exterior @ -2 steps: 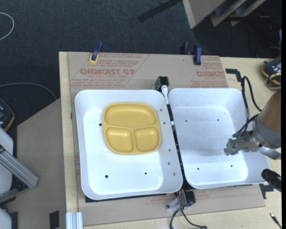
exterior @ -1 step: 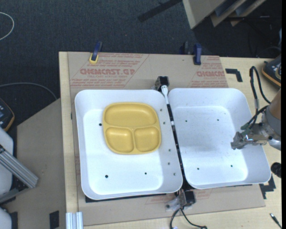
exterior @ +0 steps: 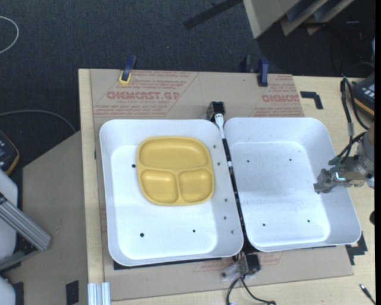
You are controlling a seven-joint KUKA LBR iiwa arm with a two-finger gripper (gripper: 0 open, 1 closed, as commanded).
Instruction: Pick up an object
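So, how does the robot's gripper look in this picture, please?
The gripper is a small piece of silvery grey metal, seen at the right rim of the right bin. Dark cables loop above and behind it. The picture is too blurred there to show any markings.

Dark carpet floor (exterior: 89,36) surrounds a brown board (exterior: 196,92) printed with red lettering, held by a yellow clamp (exterior: 126,72) and a blue clamp (exterior: 262,70). Pale furniture (exterior: 286,15) stands at top.
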